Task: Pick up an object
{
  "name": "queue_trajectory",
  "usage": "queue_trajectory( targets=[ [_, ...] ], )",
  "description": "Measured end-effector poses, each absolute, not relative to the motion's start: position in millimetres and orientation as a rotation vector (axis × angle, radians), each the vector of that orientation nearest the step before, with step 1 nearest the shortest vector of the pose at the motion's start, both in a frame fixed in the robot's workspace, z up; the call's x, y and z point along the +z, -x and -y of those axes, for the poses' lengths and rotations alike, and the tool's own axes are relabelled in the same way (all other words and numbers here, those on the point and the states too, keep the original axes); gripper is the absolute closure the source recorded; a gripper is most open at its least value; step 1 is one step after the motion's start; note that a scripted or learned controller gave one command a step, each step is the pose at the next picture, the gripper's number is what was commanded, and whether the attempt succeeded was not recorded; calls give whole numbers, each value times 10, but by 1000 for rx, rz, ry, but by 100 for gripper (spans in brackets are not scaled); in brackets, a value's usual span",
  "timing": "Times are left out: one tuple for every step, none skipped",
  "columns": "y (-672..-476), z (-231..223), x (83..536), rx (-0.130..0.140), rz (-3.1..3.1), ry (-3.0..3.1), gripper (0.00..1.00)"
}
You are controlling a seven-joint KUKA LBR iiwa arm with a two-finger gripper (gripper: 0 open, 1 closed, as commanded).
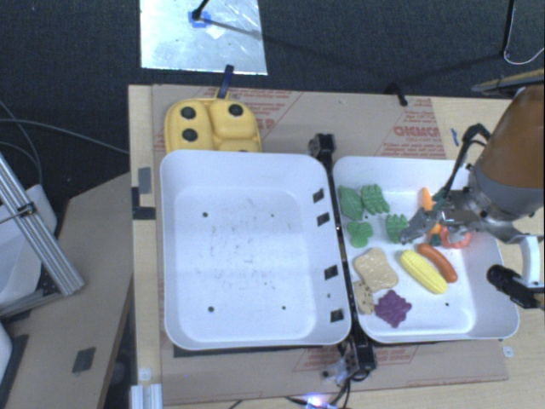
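A: Where does the arm (519, 156) stand, and what is the gripper (423, 226) doing?

B: The arm enters from 3 o'clock, its orange band over the right bin (490, 309). The gripper hangs low above the middle of that bin. Whether its fingers are spread or pressed together, I cannot tell; nothing is seen pinched between them.

A: What lies in the right bin?

B: Toy foods. At 11 o'clock of the bin, two green leafy pieces (362, 200) side by side; below them a green piece (359, 232) and, just beside the gripper tip, another green piece (396, 226). A small orange carrot (425, 198) lies at 12 o'clock of the gripper. At 5 o'clock of it lie a yellow corn cob (423, 272) and a red-orange sausage (438, 262), touching side by side. A tan bread slice (375, 267) sits at 7 o'clock of the gripper, a small cracker (364, 297) below it, and purple grapes (392, 308) near the bin's 6 o'clock edge.

A: And beyond it?

B: The left bin (247, 254) adjoins it at 9 o'clock. A yellow moulded toy (211, 126) rests at that bin's 12 o'clock rim.
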State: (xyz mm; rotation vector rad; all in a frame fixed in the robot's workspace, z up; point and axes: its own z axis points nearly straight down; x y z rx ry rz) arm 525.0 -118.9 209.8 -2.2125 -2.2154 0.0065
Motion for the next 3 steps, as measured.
queue_trajectory(
  targets=[
    [-5456, 895, 792, -4, 2226, 2215, 0],
    [-5803, 87, 1912, -17, 2241, 2212, 0],
    [-6560, 305, 1852, -8, 2233, 2220, 0]
  ],
)
